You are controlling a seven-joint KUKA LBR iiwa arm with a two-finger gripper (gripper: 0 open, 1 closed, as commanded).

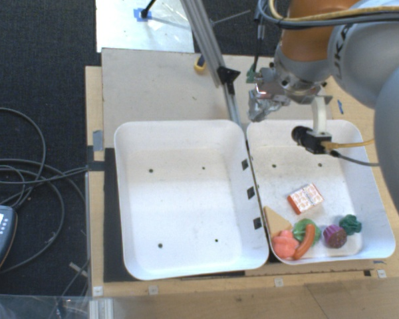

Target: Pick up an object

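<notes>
Several small toy foods lie at the near end of the right bin. An orange and white checked block sits a little apart from the others. Nearer the front edge are a tan wedge, a pink-red lump, an orange carrot on a green leafy piece, a purple ball and a dark green broccoli. My gripper hangs high over the far left corner of the right bin, well away from all of them. I see nothing held in it.
The left bin lies beside the right one, with a shared middle wall bearing black clips. A slanted metal pole crosses the back. A black cable fitting hangs over the right bin. Loose cables lie off the bench at left.
</notes>
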